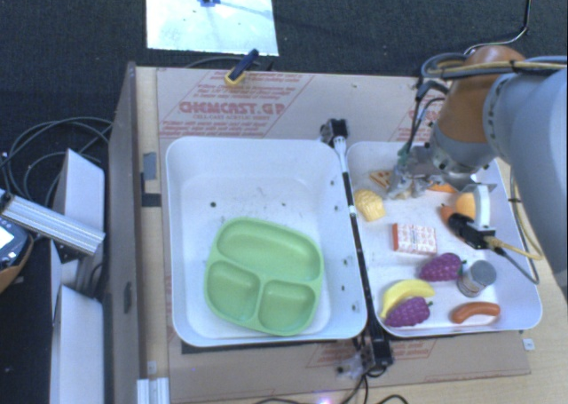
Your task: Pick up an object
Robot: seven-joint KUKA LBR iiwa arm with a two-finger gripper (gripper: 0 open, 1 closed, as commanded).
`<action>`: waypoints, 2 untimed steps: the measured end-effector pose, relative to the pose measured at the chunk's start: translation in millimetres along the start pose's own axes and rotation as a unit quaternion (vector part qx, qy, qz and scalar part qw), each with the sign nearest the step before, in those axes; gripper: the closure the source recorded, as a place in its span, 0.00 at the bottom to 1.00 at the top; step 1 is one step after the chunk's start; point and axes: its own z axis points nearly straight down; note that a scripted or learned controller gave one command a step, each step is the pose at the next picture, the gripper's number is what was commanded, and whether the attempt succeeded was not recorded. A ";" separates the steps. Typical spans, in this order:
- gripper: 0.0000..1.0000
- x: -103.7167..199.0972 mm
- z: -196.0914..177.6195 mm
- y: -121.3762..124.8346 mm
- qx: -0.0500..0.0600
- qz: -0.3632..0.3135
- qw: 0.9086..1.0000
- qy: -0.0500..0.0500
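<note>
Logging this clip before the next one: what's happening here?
The arm's gripper is down in the right bin, at its far end beside an orange wedge and near a yellow piece. Nothing is visibly held. Toy foods lie scattered there; the left bin has a green divided plate.

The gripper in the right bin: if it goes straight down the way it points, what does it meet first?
Most likely the flat orange-tan wedge piece beside the gripper, or the right white bin's floor right next to it; depth is unclear from this slanted view.
</note>
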 end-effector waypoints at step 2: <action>0.00 67.5 -89.7 -16.3 0.000 0.001 1.000 0.001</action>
